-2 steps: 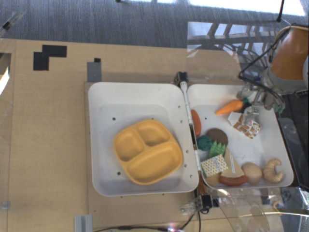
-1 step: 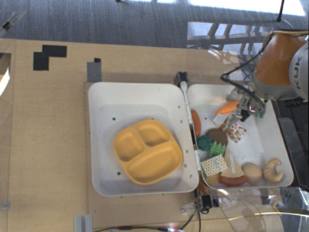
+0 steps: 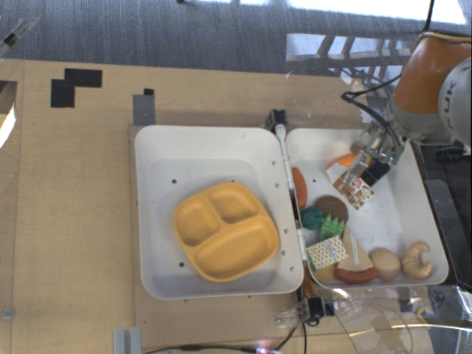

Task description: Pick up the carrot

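Note:
A small orange piece that looks like the carrot (image 3: 344,159) lies in the right bin (image 3: 413,198), at its upper middle, partly tucked behind a white patterned carton (image 3: 352,186). My gripper (image 3: 371,167) hangs low just right of the carrot, over the carton's upper right corner. Nothing shows clearly between the gripper's tips, and the carrot rests on the bin floor beside them.
The left bin (image 3: 158,161) holds a yellow divided plate (image 3: 225,231). In the right bin lie a red sausage (image 3: 299,186) by the divider, a brown disc (image 3: 332,208), green pieces (image 3: 313,218), a patterned box (image 3: 327,252), another sausage (image 3: 356,274), a bread roll (image 3: 384,262) and a croissant (image 3: 418,259).

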Controlling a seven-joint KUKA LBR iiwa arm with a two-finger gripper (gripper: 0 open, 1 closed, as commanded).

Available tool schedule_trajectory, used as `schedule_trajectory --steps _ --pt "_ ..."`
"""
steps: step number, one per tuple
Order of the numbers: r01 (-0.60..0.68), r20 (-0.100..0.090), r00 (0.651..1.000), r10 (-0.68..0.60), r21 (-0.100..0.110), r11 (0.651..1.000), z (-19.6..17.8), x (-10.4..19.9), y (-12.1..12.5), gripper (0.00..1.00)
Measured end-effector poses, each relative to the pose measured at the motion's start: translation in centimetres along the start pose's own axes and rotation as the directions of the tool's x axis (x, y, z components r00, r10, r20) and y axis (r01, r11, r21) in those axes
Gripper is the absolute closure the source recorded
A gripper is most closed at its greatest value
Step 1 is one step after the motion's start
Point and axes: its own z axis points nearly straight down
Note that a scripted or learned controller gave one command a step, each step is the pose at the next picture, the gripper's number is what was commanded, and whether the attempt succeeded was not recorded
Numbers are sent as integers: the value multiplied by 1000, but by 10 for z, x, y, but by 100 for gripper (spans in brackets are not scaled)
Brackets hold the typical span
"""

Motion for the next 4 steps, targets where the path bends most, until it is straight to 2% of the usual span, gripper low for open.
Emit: schedule_trajectory --steps 1,2,3,4 --pt "-90 30 996 89 16 996 -1 11 11 0" --pt "-338 39 940 339 -27 941 -2 12 -16 0" --pt "-515 5 857 515 -19 857 0 -10 -22 0" --pt "-657 -3 754 657 -18 754 1 -15 -18 0"
